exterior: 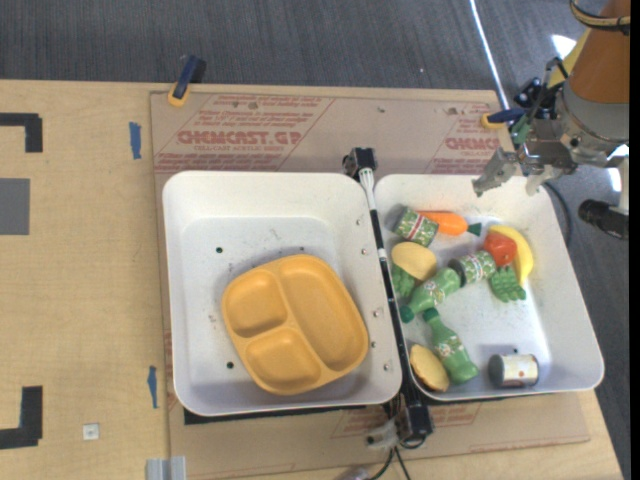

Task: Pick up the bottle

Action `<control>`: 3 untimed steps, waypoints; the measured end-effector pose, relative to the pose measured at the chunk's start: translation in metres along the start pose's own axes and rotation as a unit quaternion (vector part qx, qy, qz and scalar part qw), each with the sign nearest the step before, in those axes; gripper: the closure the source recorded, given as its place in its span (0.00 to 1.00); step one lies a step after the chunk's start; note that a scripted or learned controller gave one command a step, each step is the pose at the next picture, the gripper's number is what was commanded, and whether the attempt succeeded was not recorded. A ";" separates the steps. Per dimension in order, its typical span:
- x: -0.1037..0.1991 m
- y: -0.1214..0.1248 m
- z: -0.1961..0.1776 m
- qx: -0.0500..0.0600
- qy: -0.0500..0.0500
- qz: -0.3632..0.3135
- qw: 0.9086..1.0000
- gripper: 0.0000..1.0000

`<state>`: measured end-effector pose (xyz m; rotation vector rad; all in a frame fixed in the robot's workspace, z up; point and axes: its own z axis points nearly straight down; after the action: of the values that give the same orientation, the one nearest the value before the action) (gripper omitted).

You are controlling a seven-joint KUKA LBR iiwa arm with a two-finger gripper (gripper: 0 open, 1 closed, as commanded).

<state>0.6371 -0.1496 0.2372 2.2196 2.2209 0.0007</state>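
Bottles of green plastic lie in the right-hand white bin (570, 298), several of them, so the task's word fits more than one. The clearest is the green bottle with a dark cap and yellow label (447, 346), lying on its side near the bin's front, just beside a tan, potato-like toy (429, 367). Another green bottle (441, 286) lies tilted mid-bin, touching a further green labelled bottle (478, 265); a fourth small green bottle (415, 226) sits toward the back beside an orange carrot toy (446, 223).

Nothing of the pick looks done, as far as I can judge. The grey two-finger gripper (515, 178) hangs over the bin's back right corner, well apart from every bottle, its fingers spread and bare. Reaching, descending, closing and lifting all remain.

The left-hand white bin (190, 218) holds a yellow divided tray (293, 322). A yellow banana toy (515, 245), a green leafy toy (507, 285) and a small white-and-silver cylinder (515, 369) share the right bin. Labels are too small to read, the heaped toys overlap, and the arm is cut off at the picture's edge.
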 end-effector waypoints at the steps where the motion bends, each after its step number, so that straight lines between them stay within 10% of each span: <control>1: -0.015 -0.065 0.142 0.000 0.000 0.048 0.999 0.00; 2: 0.045 -0.089 0.148 -0.006 -0.001 0.235 0.972 0.00; 3: 0.035 -0.124 0.147 -0.007 0.001 0.392 0.920 0.00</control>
<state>0.5137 -0.1153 0.0897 2.9062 1.1687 0.0203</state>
